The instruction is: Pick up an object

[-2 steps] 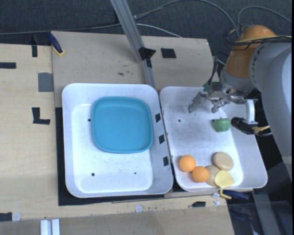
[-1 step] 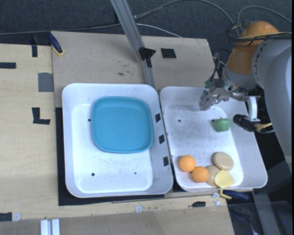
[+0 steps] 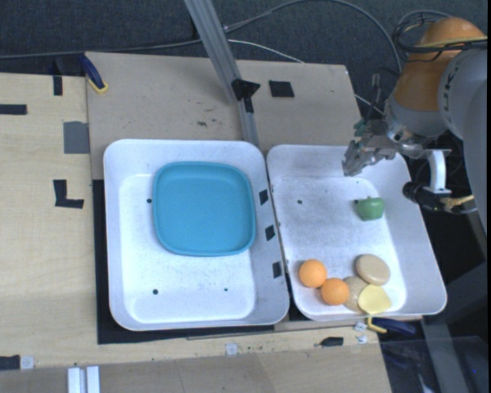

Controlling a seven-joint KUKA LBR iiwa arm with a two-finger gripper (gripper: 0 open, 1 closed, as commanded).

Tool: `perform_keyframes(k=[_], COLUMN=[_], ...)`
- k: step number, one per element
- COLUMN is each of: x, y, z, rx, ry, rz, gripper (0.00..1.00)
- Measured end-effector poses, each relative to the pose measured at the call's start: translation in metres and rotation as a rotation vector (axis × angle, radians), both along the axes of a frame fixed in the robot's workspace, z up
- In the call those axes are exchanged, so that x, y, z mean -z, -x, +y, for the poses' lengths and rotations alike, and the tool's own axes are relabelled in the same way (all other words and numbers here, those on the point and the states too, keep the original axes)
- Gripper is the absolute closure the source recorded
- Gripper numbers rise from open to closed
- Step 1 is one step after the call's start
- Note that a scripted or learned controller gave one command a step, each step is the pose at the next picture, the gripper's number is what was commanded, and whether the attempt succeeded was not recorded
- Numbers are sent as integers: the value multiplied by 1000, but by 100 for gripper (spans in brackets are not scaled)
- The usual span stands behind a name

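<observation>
- Left bin (image 3: 123, 219): shallow, white, rounded corners, its floor speckled with dark flecks.
- Blue plate (image 3: 204, 208): square with rounded corners, turquoise, lying flat in the left bin's upper middle.
- Metal post (image 3: 221, 51): grey bar running at a slant from the top edge down to the gap between the two bins.
- Right bin (image 3: 311, 187): same white make, touching the left bin along its inner edge; floor also flecked.
- Two orange balls (image 3: 313, 273): round, bright orange, side by side near the right bin's front edge, the second (image 3: 335, 291) lower and to the right.
- Yellow piece (image 3: 376, 300): pale yellow, at the front right corner, just beside the second ball.
- Tan oval object (image 3: 372, 268): beige, smooth, touching the yellow piece from above.
- Green object (image 3: 370, 209): small, rounded, green with a pale spot on top, alone at the right bin's right side, well apart from the front cluster.
- Gripper (image 3: 353, 164): grey, tips pointing down over the right bin's back right area, above and left of the green object, not touching it. Nothing is seen between the fingers; whether they are spread or pressed together cannot be told.
</observation>
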State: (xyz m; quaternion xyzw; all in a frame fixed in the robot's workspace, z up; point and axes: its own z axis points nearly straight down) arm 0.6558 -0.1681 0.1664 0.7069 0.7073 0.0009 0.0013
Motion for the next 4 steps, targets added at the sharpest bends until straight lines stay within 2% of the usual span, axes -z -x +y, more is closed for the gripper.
perform_keyframes(k=[1, 2, 3, 4], x=[-47, -67, -56, -64], y=[-9, -9, -12, -14], z=[-2, -2, 53, 113], rx=[0, 0, -3, -5], ry=[0, 0, -2, -2], rz=[-1, 2, 4, 3], gripper=[100, 100, 100, 100])
